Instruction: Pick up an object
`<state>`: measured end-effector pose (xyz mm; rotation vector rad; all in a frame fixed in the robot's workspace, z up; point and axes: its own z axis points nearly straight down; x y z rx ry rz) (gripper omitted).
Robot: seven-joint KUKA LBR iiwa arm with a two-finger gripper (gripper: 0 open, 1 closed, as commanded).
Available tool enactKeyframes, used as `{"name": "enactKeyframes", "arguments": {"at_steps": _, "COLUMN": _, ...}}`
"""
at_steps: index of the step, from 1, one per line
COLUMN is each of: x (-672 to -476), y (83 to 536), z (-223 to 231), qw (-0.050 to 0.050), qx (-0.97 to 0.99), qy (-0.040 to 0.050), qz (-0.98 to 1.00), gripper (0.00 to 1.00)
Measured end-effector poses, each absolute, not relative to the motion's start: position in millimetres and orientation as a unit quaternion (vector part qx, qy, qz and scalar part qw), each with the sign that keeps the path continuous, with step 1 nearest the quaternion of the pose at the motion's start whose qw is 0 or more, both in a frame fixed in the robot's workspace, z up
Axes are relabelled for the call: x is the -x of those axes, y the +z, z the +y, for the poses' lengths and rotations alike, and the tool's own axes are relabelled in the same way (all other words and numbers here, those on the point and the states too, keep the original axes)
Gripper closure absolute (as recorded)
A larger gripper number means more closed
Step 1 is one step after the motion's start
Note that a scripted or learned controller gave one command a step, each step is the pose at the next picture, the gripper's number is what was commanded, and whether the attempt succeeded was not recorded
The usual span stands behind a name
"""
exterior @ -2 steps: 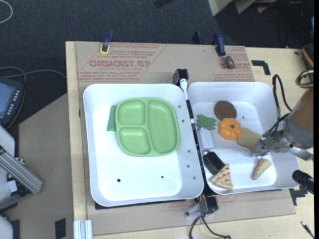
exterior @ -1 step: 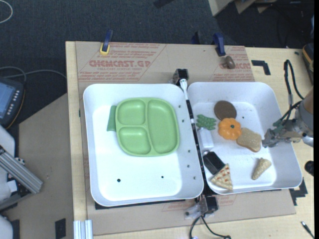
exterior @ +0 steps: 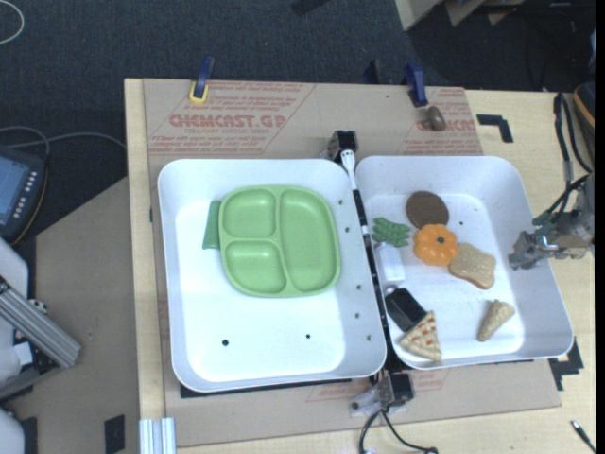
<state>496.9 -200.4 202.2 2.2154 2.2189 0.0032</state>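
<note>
The right bin point(exterior: 510, 192) holds several toy foods: a brown round cookie point(exterior: 427, 207), an orange pumpkin point(exterior: 435, 244), a green leafy piece point(exterior: 390, 232), a slice of bread point(exterior: 473, 267), a tan cone-shaped piece point(exterior: 494, 319), a pizza slice point(exterior: 422, 338) and a black block point(exterior: 405, 305). My gripper point(exterior: 529, 251) hangs at the bin's right rim, right of the bread and apart from it. Nothing shows between its fingers.
The left bin point(exterior: 189, 329) holds a green divided plate point(exterior: 280, 239). A white piece point(exterior: 390, 263) lies by the wall between the bins. Clamps point(exterior: 199, 81) sit at the bench's far edge. Cables point(exterior: 569, 149) hang at the right.
</note>
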Motion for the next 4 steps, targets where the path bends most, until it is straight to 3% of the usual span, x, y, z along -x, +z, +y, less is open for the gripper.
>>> {"name": "enactKeyframes", "arguments": {"at_steps": 1, "x": -498.0, "y": 226, "z": -201, "qw": 0.003, "qx": -0.707, "qy": 0.0008, "qz": 0.708, "gripper": 1.0}}
{"name": "enactKeyframes", "arguments": {"at_steps": 3, "x": -533.0, "y": 213, "z": -99, "qw": -0.001, "qx": -0.705, "qy": 0.0006, "qz": 0.709, "gripper": 1.0}}
{"name": "enactKeyframes", "arguments": {"at_steps": 4, "x": -559.8, "y": 225, "z": -58, "qw": 0.001, "qx": -0.705, "qy": 0.0018, "qz": 0.709, "gripper": 1.0}}
